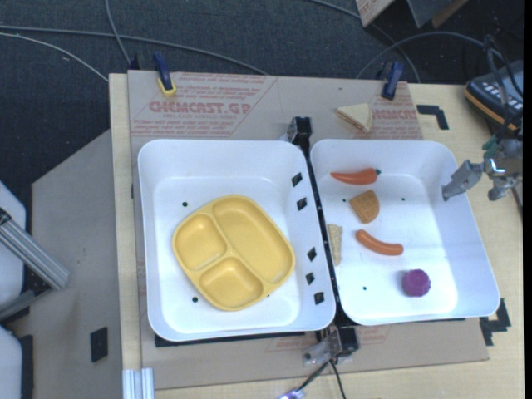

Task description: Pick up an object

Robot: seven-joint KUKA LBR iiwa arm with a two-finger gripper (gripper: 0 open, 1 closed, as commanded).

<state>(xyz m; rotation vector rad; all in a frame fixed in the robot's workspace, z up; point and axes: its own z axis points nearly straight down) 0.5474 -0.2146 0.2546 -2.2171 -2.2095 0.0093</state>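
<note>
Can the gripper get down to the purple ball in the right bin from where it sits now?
Probably yes. The gripper hangs at the right bin's far right rim, and the purple ball lies alone near the front, with the sausage well apart from it.

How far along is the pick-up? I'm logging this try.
Nothing looks done yet. The claw sits at the right bin's right edge with nothing visibly in it. The chili, cracker, sausage and purple ball all lie in that bin. Reaching, gripping and lifting one remain.
</note>
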